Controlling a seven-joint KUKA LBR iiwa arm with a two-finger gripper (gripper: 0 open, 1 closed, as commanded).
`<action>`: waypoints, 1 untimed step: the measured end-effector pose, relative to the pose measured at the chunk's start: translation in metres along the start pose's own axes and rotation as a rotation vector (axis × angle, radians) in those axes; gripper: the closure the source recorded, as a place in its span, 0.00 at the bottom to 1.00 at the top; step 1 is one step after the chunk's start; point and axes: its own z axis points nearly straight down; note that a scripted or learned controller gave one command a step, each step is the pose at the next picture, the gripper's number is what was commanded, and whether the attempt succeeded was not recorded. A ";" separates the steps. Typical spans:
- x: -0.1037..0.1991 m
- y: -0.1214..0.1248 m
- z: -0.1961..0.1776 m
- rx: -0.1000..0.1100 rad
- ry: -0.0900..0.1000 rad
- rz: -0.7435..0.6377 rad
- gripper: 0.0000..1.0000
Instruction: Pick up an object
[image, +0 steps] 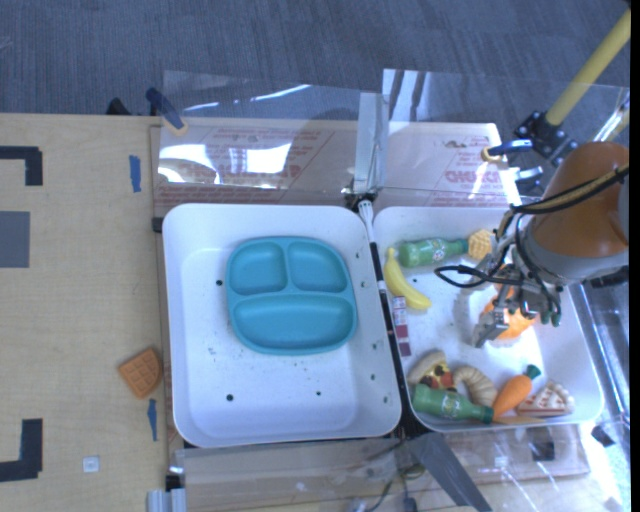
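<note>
Two bottles (432, 250), banana (400, 285), carrot (514, 391) ring the pincer (497, 322).

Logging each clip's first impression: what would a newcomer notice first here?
The blue divided plate sits alone in the left bin. The right bin is crowded with toy food: a banana, two green bottles and a carrot. The tool hangs low over an orange item there.

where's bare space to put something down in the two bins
Left white bin: bare floor in front of and beside the blue divided plate. Right white bin: crowded along its near edge, green bottle to orange carrot.
</note>
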 end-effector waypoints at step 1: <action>-0.034 0.058 -0.001 0.004 0.011 0.161 0.00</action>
